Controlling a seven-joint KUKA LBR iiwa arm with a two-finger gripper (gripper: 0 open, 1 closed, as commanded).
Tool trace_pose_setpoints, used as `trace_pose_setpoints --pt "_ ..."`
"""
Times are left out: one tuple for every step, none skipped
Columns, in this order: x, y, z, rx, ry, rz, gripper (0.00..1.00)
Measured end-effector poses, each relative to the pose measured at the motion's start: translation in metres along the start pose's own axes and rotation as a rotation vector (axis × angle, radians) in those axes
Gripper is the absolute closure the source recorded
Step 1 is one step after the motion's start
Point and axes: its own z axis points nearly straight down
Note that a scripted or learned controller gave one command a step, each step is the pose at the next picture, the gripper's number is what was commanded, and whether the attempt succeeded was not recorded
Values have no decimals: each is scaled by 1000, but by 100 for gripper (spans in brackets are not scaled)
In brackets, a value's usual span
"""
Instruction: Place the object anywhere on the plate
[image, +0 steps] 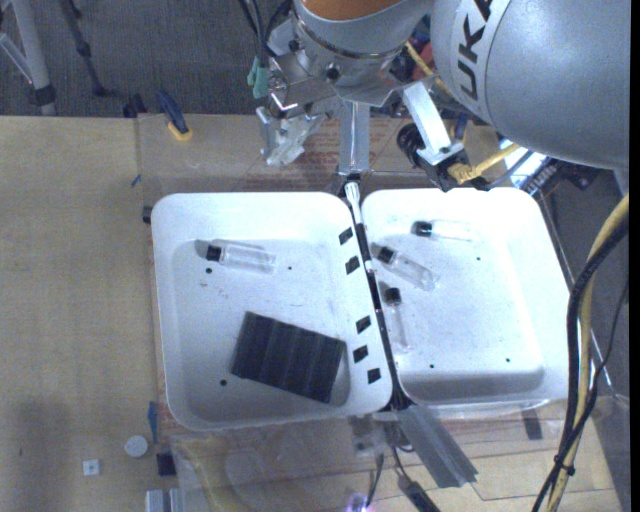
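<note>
A dark ribbed plate (288, 357) lies tilted in the left bin (170, 300), nearest the camera. 1 clear vial (236, 255) rests behind it, 3 vials (403, 268) in the right bin (520, 340). My fingers (285, 135) hang above the bench beyond both bins, pinching a clear object (283, 146).

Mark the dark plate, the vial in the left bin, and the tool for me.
plate (287, 357): camera view, middle of its ribbed top
left vial (240, 256): camera view, clear body beside the black cap
tool (283, 137): camera view, between its fingertips, above the bins' far edge
</note>
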Motion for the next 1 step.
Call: trace_pose_setpoints --pt "-37 43 112 -1 0 -260 100"
